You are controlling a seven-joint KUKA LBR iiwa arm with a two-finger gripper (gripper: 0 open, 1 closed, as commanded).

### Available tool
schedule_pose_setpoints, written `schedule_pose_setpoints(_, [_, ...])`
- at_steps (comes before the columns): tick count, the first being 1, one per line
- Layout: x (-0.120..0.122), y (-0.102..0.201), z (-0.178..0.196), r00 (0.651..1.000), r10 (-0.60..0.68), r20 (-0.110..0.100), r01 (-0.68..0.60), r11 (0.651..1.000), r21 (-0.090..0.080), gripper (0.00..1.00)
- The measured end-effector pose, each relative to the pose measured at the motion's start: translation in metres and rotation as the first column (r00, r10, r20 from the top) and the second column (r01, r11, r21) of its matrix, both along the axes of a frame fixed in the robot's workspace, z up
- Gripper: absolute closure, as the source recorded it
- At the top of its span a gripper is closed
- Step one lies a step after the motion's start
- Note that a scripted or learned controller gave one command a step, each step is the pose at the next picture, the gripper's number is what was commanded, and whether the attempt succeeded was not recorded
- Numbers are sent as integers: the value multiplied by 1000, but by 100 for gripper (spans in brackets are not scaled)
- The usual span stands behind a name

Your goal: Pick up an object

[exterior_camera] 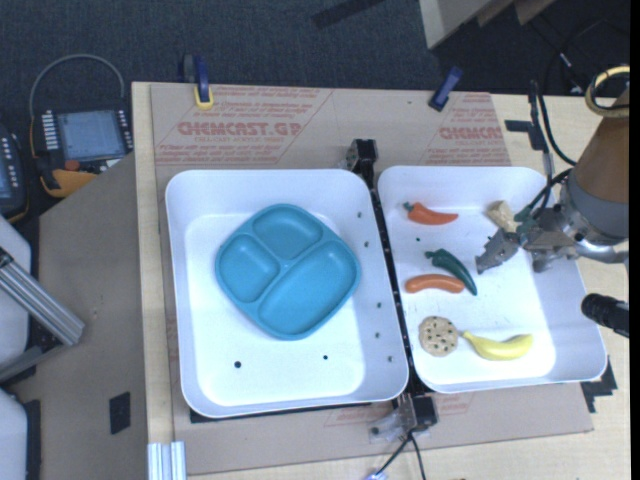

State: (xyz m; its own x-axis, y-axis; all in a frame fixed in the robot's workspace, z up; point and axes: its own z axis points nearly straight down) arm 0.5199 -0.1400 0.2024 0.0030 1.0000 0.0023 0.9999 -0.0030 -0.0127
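Gripper point(497, 255) hangs with fingers spread and nothing in them, so it should drop straight over the green pepper point(451, 266), then squeeze.

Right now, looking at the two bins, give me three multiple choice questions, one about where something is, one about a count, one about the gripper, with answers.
1. Where does the blue divided plate lie?
A. left bin
B. right bin
C. on the bench outside the bins

2. How many food items lie in the right bin?
A. two
B. four
C. six

3. What is the gripper doing?
A. carrying the banana
B. poised over the right bin, nothing between its fingers
C. resting on the plate

Answers: 1 A, the plate lies inside the left bin. 2 C, six separate pieces lie there. 3 B, the banana lies on the bin floor, apart from the fingers.
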Motion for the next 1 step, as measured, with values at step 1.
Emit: schedule_pose_setpoints(1, [3,0,6,1000,3,12,-3,1000,-2,0])
